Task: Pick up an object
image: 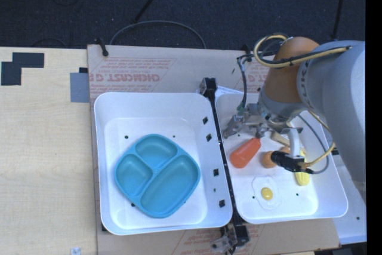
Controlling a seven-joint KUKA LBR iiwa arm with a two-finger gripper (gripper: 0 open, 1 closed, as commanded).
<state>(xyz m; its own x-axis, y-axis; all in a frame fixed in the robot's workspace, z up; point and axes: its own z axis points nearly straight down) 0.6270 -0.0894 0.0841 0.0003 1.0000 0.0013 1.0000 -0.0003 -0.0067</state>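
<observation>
While the arm is reaching into the right bin, the gripper is hanging just above the orange carrot, so this looks like the approach before a grasp. Nothing is showing between its fingers, and whether they are apart I cannot tell. Next it likely needs to be lowering squarely over the carrot. A fried egg, a brown egg and a yellow piece are sharing that bin. The left bin is holding a blue divided plate.

the right bin is crowded: an orange carrot, a fried egg and the arm overhead. the left bin has open floor around the blue plate.
</observation>
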